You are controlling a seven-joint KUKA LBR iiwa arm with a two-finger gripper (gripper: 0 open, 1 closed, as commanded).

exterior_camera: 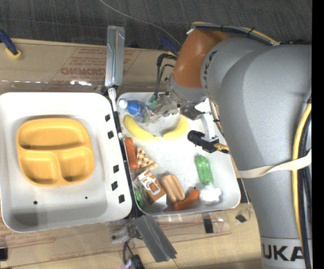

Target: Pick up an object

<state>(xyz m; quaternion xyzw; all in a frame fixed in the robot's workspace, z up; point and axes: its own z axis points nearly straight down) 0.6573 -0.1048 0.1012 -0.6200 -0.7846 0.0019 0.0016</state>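
Along the near edge of the right bin (pixel 229 198) lie a hot dog (pixel 172 187), a carrot-like piece (pixel 185 200), a white lump (pixel 210 194) and a small printed carton (pixel 149 185); a green bottle (pixel 203 169) lies toward the right wall. Farther back, the banana (pixel 150 130) curves across the bin, long axis left to right, directly beneath the gripper (pixel 160 106) at the far edge, beside a blue-capped bottle (pixel 129 106). How far the gripper is open I cannot tell. The left bin (pixel 16 206) holds a yellow divided tray (pixel 54 149).
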